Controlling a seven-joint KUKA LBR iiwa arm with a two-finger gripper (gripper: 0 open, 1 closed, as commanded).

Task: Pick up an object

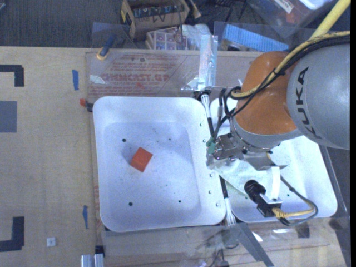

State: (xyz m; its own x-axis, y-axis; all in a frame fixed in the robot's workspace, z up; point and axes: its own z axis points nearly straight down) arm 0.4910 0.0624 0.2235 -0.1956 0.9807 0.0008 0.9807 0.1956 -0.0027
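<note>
Your gripper [223, 149] hangs below the grey and orange wrist, right over the edge of the left bin [167, 202] that borders the right bin [320, 166]. The wrist hides its tip from above, so you cannot tell how far open it is, and nothing can be seen in its hold. Treat it as empty until you see otherwise. The only loose thing on offer is the red block [141, 159], which lies flat on the floor of the left bin, a little toward the wall farthest from the gripper and about midway between the bin's near and far walls. From the gripper, the block lies straight across that bin, well apart, at nearly the same depth in the view. So the coming move looks like a sideways reach into the left bin and then a descent. The block looks roughly cubic, with no long axis to favour, but its sides sit turned at an angle to the bin walls. You will likely want the wrist rotated to meet two opposite faces squarely.
</note>
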